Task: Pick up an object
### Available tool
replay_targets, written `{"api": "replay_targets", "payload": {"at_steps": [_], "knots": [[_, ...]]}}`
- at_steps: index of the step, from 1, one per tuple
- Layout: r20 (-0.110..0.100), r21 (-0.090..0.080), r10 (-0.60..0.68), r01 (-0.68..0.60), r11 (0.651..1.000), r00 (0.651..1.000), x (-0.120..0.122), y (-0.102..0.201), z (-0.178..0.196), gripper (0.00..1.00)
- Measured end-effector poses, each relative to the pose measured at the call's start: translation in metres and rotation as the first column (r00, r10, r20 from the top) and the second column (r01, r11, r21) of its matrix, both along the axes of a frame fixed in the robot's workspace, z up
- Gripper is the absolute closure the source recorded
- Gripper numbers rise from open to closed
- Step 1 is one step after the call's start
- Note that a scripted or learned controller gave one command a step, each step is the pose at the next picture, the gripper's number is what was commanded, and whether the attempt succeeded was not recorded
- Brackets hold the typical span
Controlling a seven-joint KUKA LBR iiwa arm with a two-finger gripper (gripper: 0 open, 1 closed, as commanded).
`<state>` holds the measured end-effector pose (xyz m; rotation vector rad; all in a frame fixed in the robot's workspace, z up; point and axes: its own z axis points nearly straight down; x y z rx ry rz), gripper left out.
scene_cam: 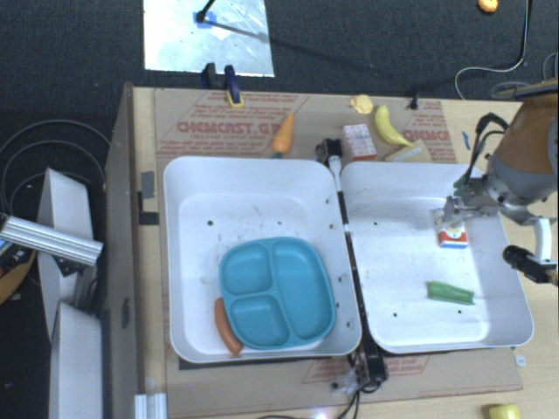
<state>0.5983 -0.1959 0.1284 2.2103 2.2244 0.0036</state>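
Note:
In the right bin (489, 330) my gripper (452, 220) hangs low on the grey arm with its orange band (534, 142), which comes in from the right. Directly under the gripper's tip lies a small red, white and blue item (452, 239) on the bin floor; contact between them cannot be made out. A green pod-shaped object (451, 292) lies further toward the front of the same bin, apart from the gripper.
The left bin (188, 182) holds a blue divided plate (277, 291) and an orange sausage (228, 326) beside it. Behind the bins on the cardboard lie a carrot (282, 133), a small box (359, 141) and a banana (389, 127).

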Motion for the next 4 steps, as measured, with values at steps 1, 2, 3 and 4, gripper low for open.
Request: {"api": "replay_targets", "payload": {"at_steps": [1, 2, 3, 4], "knots": [[-0.001, 0.0, 0.0, 0.0, 1.0, 1.0, 0.0, 0.0, 0.0, 0.0], [0.003, -0.001, 0.002, -0.002, 1.0, 1.0, 0.001, 0.0, 0.011, 1.0], [0.003, 0.0, 0.002, -0.002, 1.0, 1.0, 0.001, 0.0, 0.01, 0.0], [0.002, 0.0, 0.002, -0.002, 1.0, 1.0, 0.001, 0.0, 0.01, 0.0]]}}
